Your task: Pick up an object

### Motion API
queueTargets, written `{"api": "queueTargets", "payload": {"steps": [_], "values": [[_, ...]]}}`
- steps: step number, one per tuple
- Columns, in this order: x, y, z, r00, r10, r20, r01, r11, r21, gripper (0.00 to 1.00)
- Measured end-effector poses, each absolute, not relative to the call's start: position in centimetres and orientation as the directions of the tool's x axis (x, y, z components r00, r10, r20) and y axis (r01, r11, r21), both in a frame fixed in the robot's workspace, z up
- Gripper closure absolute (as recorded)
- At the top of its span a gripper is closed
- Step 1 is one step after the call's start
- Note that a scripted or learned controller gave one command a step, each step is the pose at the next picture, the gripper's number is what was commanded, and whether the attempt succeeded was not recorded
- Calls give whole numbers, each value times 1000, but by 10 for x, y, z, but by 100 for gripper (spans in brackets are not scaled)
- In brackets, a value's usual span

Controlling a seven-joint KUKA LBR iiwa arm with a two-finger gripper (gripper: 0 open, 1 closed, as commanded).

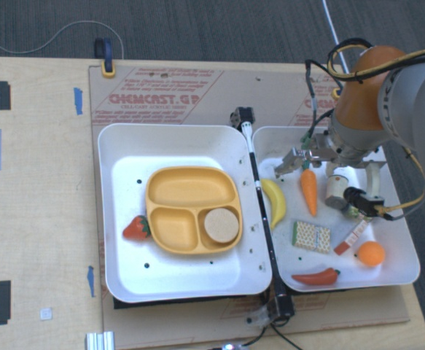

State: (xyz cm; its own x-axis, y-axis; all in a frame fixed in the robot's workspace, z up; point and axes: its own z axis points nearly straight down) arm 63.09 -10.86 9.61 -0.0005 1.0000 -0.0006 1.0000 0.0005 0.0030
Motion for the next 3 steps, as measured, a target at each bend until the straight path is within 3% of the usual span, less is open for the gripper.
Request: {"api": "queueTargets", "payload": {"steps": [1,2,3], "values": [[631,-108,106,0,1000,-1,1000,0,5,100],[542,-41,185,-1,1000,2,1000,1,-1,100],[508,9,207,-1,1000,2,1000,1,-3,100]]}}
